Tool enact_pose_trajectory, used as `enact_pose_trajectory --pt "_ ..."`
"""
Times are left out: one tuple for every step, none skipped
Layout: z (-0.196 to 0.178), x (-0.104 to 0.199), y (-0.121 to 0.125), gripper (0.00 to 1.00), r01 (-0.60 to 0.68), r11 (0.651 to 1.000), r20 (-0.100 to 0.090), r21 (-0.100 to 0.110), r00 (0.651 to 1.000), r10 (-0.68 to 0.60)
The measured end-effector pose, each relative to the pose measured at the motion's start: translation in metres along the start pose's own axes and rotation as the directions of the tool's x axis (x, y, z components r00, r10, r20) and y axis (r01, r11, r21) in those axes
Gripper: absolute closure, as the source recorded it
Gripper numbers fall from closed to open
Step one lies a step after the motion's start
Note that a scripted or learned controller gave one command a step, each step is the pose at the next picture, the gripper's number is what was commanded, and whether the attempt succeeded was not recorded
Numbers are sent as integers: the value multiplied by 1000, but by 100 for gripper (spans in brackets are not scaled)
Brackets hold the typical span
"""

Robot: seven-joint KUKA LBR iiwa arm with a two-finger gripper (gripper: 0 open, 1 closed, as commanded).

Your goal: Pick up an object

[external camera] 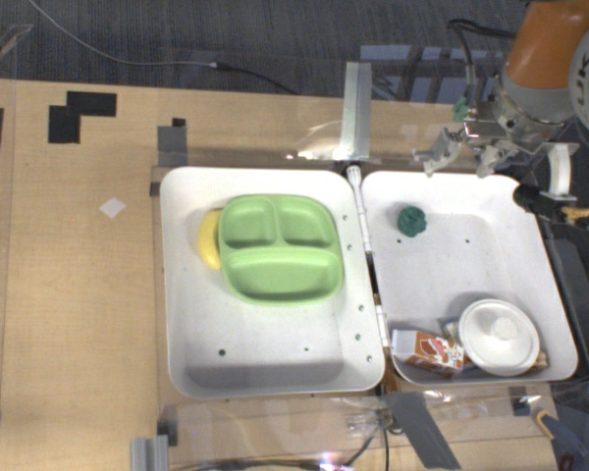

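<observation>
Overhead, we are looking down on two shallow white bins sitting side by side on a pale wooden bench point(69, 292). We are seeing the left bin point(191, 351) holding a green divided tray point(278, 246), a smooth moulded plastic piece with rounded corners, two small compartments toward the far side and one wide one toward the near side; its long axis is running roughly across the bin, left to right. A yellow rounded thing point(208, 240) is peeking out from under the tray's left edge, mostly hidden. In the right bin point(530, 253) a small dark green lump point(411, 220), roundish and matte with no clear long axis, is lying alone in the far left part. A white round bowl-like dish point(499, 336) is sitting in the near right corner, glossy and circular, and just beside it on the left a flat brown and white packet point(427, 350) is lying with its long side along the bin's near wall. The gripper point(465, 157) is hanging over the far rim of the right bin, well apart from every object, its two fingers spread and pinching nothing.
</observation>
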State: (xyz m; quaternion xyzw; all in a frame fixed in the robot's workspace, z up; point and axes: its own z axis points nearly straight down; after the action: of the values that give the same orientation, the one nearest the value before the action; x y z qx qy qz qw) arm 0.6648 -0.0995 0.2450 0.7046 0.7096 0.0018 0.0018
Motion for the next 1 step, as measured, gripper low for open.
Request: enact_pose_trajectory --pt "78 -17 -28 0 15 1000 1 2 1000 -15"
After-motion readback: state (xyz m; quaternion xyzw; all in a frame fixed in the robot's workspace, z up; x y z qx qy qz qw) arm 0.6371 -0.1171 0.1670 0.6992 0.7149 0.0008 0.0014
